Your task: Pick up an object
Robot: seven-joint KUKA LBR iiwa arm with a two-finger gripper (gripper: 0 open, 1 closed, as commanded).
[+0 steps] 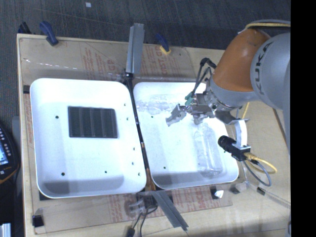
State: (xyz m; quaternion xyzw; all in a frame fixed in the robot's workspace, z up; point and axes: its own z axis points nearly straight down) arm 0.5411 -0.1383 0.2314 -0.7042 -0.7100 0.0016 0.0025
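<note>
Two shallow white bins are seen side by side on the bench. The left bin [49, 132] fills the middle left of the frame and carries a dark ribbed rectangular pad [93, 122] lying flat near its centre. The right bin [168, 162] sits at centre right, and the KUKA arm [252, 68] is reached in over it from the upper right, its orange band just above the wrist.

The gripper [177, 115] is held low over the upper middle of the right bin — whether it is released or clenched cannot be told, and nothing can be made out in its grasp.

A clear plastic bottle [207, 149] lies on its side along the right part of that bin, just below and to the right of the gripper; being transparent, it is faint against the white floor. A crumpled clear wrapper [154, 104] — its exact nature is uncertain — is seen near the bin's upper left, beside the gripper.

The pick is judged not yet made; the low placing of the wrist suggests a grasp is being attempted among these clear items.
</note>
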